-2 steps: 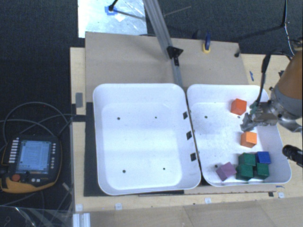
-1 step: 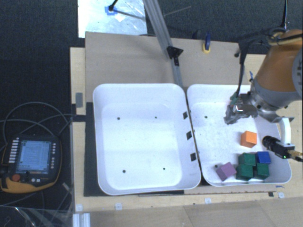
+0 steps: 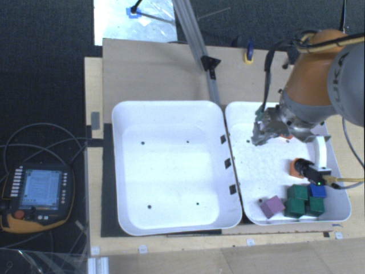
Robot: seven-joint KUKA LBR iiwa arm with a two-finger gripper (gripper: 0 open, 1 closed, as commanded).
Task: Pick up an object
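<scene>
My gripper (image 3: 260,135) hangs over the upper left part of the right bin (image 3: 249,170), its dark fingers pointing down and left. I cannot make out anything between them. Loose objects lie in that bin's lower right corner: a purple block (image 3: 272,206), a green block (image 3: 297,201), a blue block (image 3: 317,191) and an orange piece (image 3: 297,166) partly behind the arm's white fitting. All of them are well below and right of the gripper.
The left bin (image 3: 168,164) lies beside the right one, with a dark-clipped divider (image 3: 228,162) between them. A slanted metal pole (image 3: 194,33) crosses the bench's top. A teach pendant (image 3: 37,196) lies on the floor at left.
</scene>
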